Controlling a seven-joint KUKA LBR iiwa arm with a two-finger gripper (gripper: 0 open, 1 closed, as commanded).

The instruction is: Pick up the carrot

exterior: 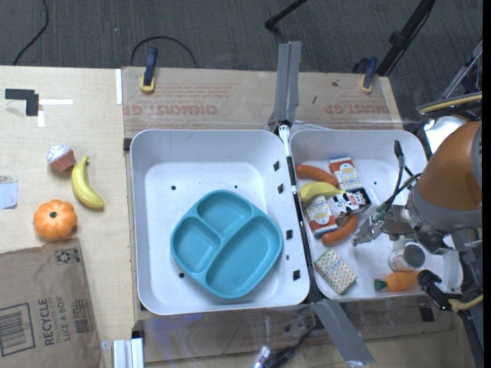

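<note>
The carrot, orange with a small green tip pointing left, lies near the front right corner of the right bin. My gripper hangs low over the right bin's middle, up and to the left of the carrot and apart from it. It is close to the right end of a reddish sausage. The grey arm with its orange band comes in from the right and covers the bin's right side.
The right bin also holds another sausage, a yellow banana, small printed boxes, a patterned packet and a small round object just above the carrot. A blue divided plate lies in the left bin.
</note>
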